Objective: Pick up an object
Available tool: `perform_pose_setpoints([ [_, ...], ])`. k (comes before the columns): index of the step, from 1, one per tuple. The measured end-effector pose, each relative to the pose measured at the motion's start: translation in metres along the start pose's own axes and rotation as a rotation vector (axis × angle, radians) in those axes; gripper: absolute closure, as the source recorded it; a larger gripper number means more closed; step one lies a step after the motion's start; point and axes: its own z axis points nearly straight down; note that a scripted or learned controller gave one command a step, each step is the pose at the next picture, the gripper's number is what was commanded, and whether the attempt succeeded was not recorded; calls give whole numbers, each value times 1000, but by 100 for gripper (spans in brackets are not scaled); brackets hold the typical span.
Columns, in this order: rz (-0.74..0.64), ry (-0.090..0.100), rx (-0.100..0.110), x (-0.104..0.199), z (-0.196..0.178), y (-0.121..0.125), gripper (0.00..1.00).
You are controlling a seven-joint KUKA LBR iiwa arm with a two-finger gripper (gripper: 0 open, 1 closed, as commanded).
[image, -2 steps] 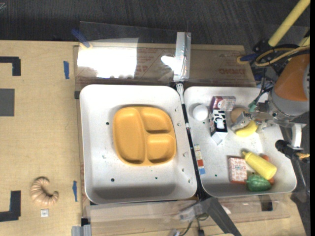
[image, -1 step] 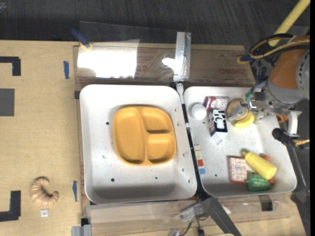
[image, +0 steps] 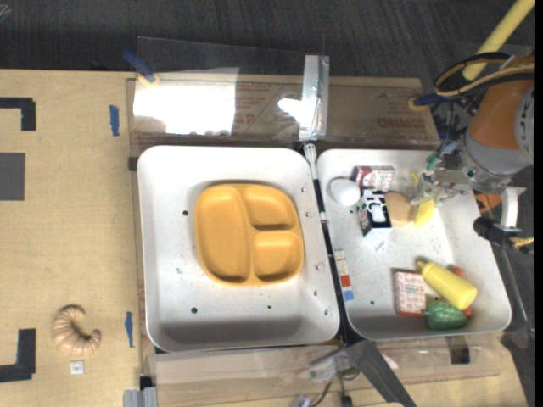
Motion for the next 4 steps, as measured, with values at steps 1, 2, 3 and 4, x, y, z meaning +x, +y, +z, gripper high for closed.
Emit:
perform_pose_setpoints([
  [1,-2,-1,-3,1,-11,1,100],
  [2,-190,-6,-1,1,9,7,100],
  [3,-333,-4,6,-24,13,-44,100],
  [4,-159,-4,-3,43,-92,-15,100],
])
